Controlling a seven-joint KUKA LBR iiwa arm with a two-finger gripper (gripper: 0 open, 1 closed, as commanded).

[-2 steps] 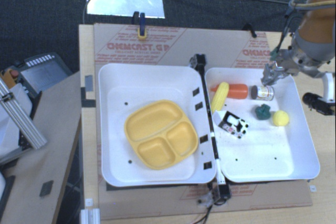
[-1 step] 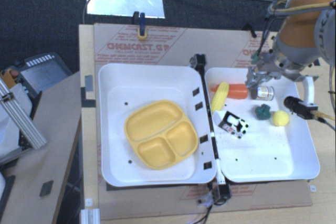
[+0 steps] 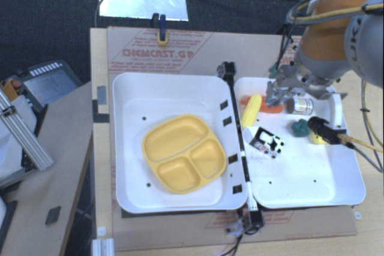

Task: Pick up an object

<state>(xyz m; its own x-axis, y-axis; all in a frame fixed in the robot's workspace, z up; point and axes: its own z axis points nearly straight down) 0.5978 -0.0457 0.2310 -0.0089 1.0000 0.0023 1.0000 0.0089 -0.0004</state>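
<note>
Nearest, the left bin point(image 3: 135, 105) holds a yellow divided plate point(image 3: 180, 153), lying flat; the right bin point(image 3: 300, 186) beside it has a bare front half; further in lies a small black-and-white object point(image 3: 267, 142), with a teal lump point(image 3: 299, 126) and a yellow lump point(image 3: 317, 138) off to its right; beyond these, a yellow corn-shaped piece point(image 3: 252, 110) lies beside the dividing wall; an orange piece point(image 3: 273, 108) lies just right of it, directly beneath the gripper point(image 3: 278, 96), and a pale canister point(image 3: 300, 106) is next to that; whether the gripper is open or closed cannot be told, and nothing is visibly held.
</note>
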